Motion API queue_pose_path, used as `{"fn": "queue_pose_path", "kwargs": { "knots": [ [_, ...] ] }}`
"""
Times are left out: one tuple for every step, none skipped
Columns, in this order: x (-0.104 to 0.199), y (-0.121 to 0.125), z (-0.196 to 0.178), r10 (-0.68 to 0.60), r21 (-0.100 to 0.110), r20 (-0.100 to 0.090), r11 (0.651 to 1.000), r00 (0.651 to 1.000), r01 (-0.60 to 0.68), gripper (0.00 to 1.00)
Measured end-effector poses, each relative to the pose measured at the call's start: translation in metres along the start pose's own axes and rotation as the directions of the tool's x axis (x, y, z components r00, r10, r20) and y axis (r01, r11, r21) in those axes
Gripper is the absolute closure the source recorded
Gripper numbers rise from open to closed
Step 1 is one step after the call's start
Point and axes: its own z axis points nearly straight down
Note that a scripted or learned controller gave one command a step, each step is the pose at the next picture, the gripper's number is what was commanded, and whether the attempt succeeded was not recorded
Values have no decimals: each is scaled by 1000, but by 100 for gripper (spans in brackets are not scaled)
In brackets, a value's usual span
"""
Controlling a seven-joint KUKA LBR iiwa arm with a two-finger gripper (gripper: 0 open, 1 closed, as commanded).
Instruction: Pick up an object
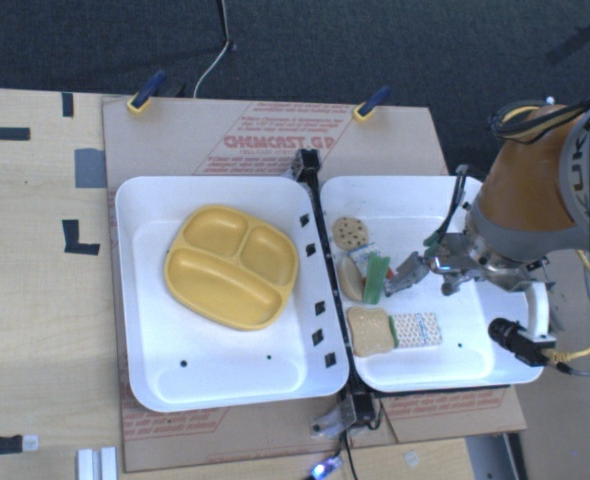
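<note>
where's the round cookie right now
In the camera view, the round cookie lies in the right bin, near its left wall, just above the green item.

Grey arm (535, 230), broad orange band, black cable

A single fixed camera looks down on the bench (35, 298) from above at a slight slant, far enough back to take in both white bins whole, the left bin (135, 298) in the middle of the frame and the right bin (475, 358) toward the right. The far side of the scene lies along the top of the frame, where dark floor (375, 28) shows beyond the bench edge, and the near side runs along the bottom. The arm (535, 188) comes in at the right edge of the frame, cut off there.
</note>
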Motion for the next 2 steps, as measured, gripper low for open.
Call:
{"fn": "queue_pose_path", "kwargs": {
  "knots": [
    [1, 7, 61, -1, 1, -1, 1000, 1000, 1, 0],
    [1, 8, 109, 0, -8, 1, 1000, 1000, 0, 0]
  ]
}}
